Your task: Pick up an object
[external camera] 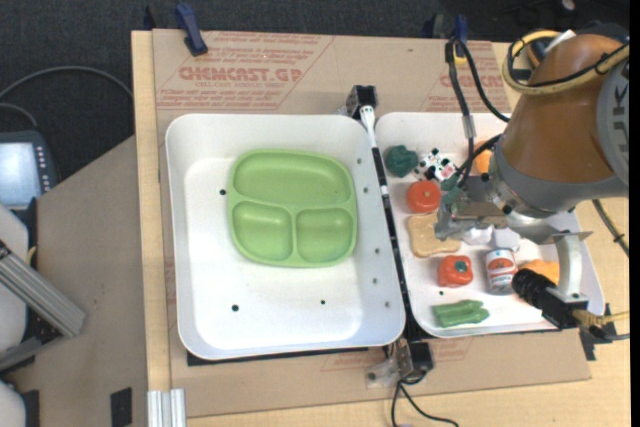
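While the claw (pixel 452 215) hangs low in the right bin (pixel 420 127), the toast slice (pixel 425 237) lies just at its seven o'clock (whether it's open, I cannot tell).

one fixed cam above bench (pixel 300 65), angled down, both bins (pixel 200 315)
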Motion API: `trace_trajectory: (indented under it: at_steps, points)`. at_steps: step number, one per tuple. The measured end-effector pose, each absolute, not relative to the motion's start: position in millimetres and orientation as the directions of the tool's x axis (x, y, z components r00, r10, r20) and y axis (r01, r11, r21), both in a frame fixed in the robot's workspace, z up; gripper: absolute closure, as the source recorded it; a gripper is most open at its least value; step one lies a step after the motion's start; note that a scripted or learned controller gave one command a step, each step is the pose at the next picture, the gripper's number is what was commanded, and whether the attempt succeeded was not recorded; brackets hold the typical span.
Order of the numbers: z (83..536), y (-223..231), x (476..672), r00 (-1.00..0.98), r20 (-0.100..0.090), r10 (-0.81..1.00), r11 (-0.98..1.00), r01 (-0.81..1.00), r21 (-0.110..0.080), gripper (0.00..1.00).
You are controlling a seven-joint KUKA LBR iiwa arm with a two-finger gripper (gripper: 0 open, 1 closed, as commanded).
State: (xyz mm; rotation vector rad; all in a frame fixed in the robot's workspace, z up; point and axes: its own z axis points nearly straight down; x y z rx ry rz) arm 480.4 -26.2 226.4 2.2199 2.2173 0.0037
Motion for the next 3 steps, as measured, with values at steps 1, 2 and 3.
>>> trace_trajectory:
  at_steps: [1, 2, 3]
  points:
    - [337.4, 42.7, 480.6, -0.01, 0.003, 1.0, 0.01, 1.0, 0.013, 1.0]
    - [341.6, 89.9, 479.4, -0.006, 0.001, 1.0, 0.006, 1.0, 0.003, 1.0]
    - [262.8, 34.5, 508.0, 0.007, -0.003, 1.0, -0.007, 1.0, -0.009, 1.0]
